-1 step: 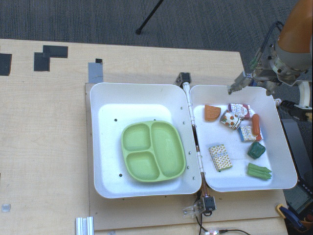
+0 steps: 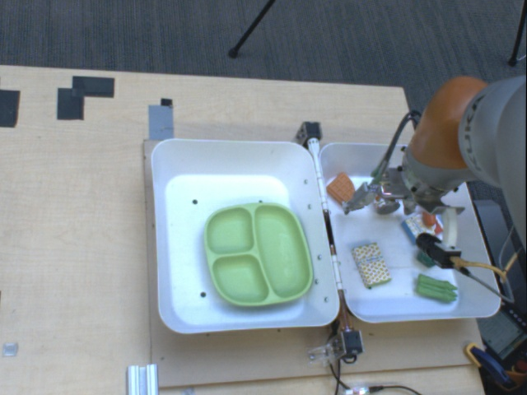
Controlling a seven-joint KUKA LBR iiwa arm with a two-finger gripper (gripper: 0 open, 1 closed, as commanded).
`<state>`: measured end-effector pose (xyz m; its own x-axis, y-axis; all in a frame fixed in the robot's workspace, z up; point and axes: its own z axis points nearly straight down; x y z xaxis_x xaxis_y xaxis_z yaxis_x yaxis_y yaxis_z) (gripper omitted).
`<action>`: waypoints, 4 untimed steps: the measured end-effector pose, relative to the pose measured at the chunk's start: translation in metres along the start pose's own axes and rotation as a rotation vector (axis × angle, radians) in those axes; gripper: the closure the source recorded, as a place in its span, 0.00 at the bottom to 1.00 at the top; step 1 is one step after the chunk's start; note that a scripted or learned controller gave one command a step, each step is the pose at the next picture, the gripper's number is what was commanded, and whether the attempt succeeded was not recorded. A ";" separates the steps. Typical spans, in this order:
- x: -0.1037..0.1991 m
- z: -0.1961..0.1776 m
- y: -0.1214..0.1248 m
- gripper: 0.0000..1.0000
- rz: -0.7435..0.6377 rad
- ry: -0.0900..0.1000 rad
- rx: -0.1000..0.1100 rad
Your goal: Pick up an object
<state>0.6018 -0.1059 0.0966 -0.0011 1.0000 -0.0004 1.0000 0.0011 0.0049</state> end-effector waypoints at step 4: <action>0.138 -0.088 -0.113 1.00 -0.004 0.003 0.003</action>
<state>0.4879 0.0315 0.1844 -0.0051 1.0000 0.0021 1.0000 0.0051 0.0023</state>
